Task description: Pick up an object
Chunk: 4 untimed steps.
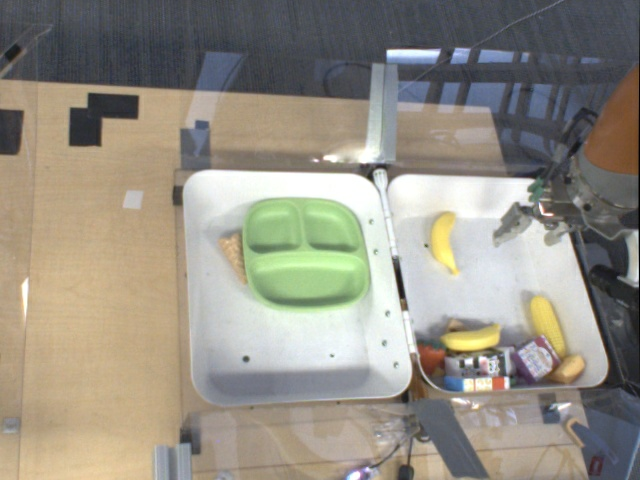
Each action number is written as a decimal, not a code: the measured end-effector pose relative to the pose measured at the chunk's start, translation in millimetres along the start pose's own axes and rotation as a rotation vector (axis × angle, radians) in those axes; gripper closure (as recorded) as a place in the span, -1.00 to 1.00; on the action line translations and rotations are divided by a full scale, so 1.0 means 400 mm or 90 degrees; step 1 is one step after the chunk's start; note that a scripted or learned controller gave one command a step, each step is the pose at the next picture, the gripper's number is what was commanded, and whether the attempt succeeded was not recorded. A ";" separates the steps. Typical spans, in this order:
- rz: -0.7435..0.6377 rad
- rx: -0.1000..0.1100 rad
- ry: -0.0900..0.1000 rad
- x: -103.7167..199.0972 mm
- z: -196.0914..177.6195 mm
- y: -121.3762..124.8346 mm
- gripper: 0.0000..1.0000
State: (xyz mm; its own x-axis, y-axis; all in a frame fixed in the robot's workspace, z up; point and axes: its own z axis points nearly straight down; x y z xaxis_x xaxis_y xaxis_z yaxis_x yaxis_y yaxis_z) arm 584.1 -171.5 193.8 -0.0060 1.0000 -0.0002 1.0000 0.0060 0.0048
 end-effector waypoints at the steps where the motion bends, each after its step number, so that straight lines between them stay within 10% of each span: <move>1: -0.127 -0.002 0.000 0.113 0.245 0.041 -1.00; 2: -0.126 -0.006 0.000 0.116 0.216 0.046 1.00; 4: 0.088 -0.001 0.000 0.267 0.018 0.217 1.00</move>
